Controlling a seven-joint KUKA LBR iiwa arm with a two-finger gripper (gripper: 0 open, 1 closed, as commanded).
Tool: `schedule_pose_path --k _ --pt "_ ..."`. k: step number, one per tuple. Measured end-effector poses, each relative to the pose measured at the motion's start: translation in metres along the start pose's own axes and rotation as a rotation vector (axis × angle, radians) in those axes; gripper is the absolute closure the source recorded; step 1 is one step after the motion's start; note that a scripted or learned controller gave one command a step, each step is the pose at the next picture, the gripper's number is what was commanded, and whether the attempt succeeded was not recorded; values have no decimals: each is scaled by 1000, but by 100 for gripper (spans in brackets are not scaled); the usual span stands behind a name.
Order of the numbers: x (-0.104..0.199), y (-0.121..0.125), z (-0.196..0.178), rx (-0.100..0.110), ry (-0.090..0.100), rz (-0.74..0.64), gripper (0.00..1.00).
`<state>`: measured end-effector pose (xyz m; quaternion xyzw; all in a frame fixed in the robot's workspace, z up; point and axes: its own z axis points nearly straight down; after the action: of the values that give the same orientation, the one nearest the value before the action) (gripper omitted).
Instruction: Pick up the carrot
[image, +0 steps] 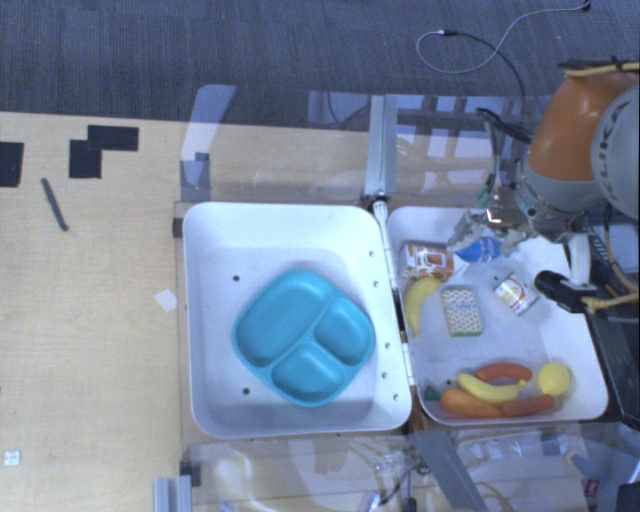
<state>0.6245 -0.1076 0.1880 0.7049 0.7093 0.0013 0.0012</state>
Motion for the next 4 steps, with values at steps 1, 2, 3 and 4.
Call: schedule_pose_path --k 1,2,3,4 --pt "-14 -49 99 -7 -1 -50 0" --pt "-1 -33 68 -1 0 184 0" --pt "0 -31 57 -6 1 182 100" --pt "-14 -101 -68 -3 -2 122 100"
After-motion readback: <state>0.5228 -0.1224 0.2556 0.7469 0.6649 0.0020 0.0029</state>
